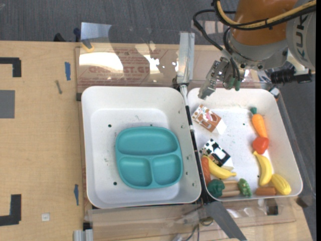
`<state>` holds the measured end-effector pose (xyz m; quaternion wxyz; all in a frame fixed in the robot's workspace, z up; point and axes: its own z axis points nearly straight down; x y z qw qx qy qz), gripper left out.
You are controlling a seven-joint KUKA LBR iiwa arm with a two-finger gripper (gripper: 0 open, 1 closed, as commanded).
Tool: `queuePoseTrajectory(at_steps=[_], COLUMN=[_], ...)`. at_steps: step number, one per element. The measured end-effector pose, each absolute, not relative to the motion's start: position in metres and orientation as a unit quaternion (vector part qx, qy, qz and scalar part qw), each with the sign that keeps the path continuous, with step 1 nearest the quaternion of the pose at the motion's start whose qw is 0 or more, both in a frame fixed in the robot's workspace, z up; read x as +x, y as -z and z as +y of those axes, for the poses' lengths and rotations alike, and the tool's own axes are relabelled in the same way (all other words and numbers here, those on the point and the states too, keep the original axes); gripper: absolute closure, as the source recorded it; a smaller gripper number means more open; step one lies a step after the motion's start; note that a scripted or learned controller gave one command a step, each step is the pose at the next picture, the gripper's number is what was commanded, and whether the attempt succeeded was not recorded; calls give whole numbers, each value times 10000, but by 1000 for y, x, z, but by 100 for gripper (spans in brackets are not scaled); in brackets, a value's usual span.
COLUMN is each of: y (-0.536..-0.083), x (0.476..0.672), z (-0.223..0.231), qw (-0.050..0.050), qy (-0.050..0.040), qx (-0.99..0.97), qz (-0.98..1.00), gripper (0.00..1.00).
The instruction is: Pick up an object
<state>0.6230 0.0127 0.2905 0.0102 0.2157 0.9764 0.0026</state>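
arm: grey KUKA with orange band (266,9), comes in from upper right, wrist over the far edge of the right bin
gripper (219,82): hangs above the far-left corner of the right bin, tilted, fingers spread apart, nothing between them
right bin (293,149): white, shallow, holds all the small toys
snack carton (206,118): brown-white, tilted, upper-left part of right bin, below the gripper, apart from it
black-white block (216,152): cow-pattern, centre-left of right bin, just above the left banana
left banana (219,170): yellow, lies slanted near the left wall, touching the block
red piece (205,168): orange-red, pressed against the left wall beside that banana; kind unclear
carrot (259,124): orange with green top, right side of bin, pointing toward the near edge
red pepper (260,145): just below carrot, touching or nearly
right banana (264,168): yellow, roughly upright in view, below the pepper
lemon (281,184): yellow, near-right corner
sausage (266,190): brownish, at near wall between right banana and lemon
dark green veg (216,187): near-left corner
broccoli (244,187): small, green, near wall, right of a tan stick (229,187)
left bin (100,109): white, holds a teal divided plate
teal divided plate (148,156): three compartments, centre of left bin, well apart from gripper
bench (35,149): tan board, black and blue tape marks
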Motion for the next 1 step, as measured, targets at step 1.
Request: queuePoseTrajectory(at_steps=[1], y=[-302], x=[625], z=[13], qw=[147], qy=[-37], qx=[2153], qz=[9764], gripper=[100])
